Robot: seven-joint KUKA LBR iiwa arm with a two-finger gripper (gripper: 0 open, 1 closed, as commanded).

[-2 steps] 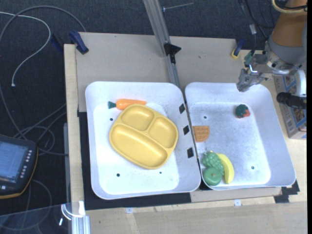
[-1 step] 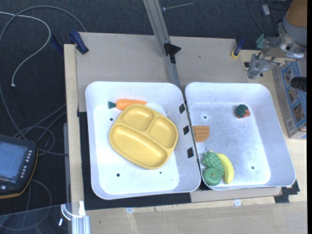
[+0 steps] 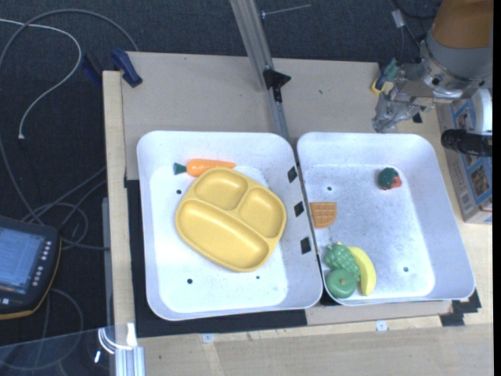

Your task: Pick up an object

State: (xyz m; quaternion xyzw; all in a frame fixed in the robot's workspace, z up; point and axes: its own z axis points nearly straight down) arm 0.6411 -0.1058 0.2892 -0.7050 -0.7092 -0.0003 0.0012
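Two glossy plastic fruits, a banana [image 3: 363,269] standing long-axis near-to-far beside a bumpy green bunch [image 3: 340,257], sit in the right bin [image 3: 438,210]'s near corner. Farther back, the gripper [image 3: 389,117] hovers beyond the rim; its state is unclear.

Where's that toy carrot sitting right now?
The carrot lies in the left bin, near its far edge, just beyond the yellow divided plate.

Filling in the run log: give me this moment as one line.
gripper: above right bin's far rim, nothing visibly held | right bin: strawberry, waffle, grapes, banana, apple | left bin: yellow tray, carrot
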